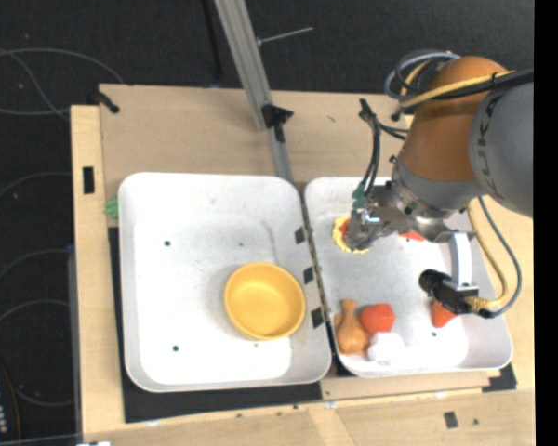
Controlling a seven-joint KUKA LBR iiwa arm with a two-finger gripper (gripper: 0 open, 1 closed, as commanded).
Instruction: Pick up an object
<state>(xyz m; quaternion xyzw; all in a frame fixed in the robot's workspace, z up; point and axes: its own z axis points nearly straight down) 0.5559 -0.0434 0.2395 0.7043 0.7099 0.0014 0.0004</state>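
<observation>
The arm (446, 147) reaches in from the right over the right bin (488, 356). The left bin (167, 212) holds a yellow bowl (264, 300). The gripper (360, 235) sits over a small yellow object (341, 234) near the right bin's left wall; its grip state cannot be told. An orange-tan toy (351, 328), a red-orange piece (378, 317) and a white piece (387, 347) cluster at the front.

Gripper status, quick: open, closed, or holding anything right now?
Gripper: low in the right bin, directly over a small yellow object; open or closed cannot be told, and no grasp is visible.
</observation>
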